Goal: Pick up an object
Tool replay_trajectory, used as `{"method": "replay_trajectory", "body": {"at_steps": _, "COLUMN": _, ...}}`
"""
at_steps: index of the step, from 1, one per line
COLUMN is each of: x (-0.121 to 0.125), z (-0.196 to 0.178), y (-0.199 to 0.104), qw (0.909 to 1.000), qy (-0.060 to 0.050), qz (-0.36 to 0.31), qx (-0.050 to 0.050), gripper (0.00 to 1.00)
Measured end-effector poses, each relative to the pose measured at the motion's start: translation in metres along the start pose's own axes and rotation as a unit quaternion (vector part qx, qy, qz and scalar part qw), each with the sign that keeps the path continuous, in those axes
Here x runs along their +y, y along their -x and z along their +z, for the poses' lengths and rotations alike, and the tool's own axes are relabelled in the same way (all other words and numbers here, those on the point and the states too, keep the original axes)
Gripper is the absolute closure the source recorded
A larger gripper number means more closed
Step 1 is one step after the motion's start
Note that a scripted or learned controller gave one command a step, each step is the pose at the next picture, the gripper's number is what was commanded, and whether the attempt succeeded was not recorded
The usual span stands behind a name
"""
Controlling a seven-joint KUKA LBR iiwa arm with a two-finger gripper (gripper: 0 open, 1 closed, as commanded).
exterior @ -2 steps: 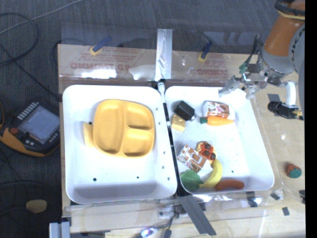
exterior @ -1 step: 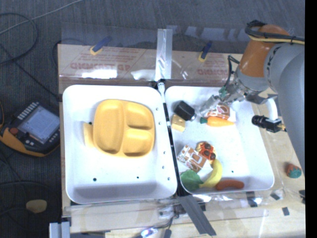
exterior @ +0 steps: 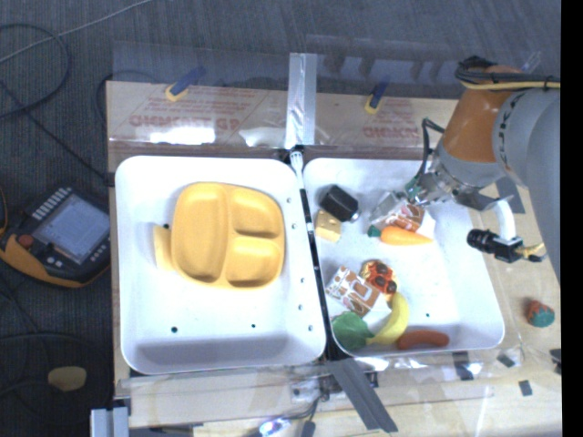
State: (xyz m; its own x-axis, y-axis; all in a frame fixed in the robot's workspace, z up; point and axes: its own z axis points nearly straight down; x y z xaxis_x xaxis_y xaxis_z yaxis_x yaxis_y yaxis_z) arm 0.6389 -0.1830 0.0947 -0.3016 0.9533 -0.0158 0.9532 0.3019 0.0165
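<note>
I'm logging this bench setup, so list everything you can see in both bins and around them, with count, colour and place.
Bins: 2, white, side by side on the bench.
Divided tray: 1, yellow, in the left bin.
Black block: 1, black, right bin, upper left.
Carrot: 1, orange, right bin, beside the gripper.
Patterned packet: 1, red and white, right bin centre.
Banana: 1, yellow, right bin, lower part.
Green item: 1, green, right bin, lower left.
Red sausage-shaped item: 1, red, right bin, lower edge.
Handheld pendant: 1, black and orange, on the floor at left.
Arm: 1, grey with orange band, from the right.
Gripper: 1, over the right bin's upper part.
</note>
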Motion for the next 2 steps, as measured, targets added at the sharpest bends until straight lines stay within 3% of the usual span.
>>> {"method": "replay_trajectory", "body": {"at_steps": 1, "x": 0.002, "z": -0.012, "y": 0.0, "qw": 1.0, "qy": 0.002, "qz": -0.001, "qx": 0.0, "gripper": 1.0}}
{"method": "replay_trajectory", "body": {"at_steps": 2, "x": 0.012, "z": -0.133, "y": -0.046, "qw": 0.9969, "qy": -0.009, "qz": 0.078, "qx": 0.006, "gripper": 1.0}}
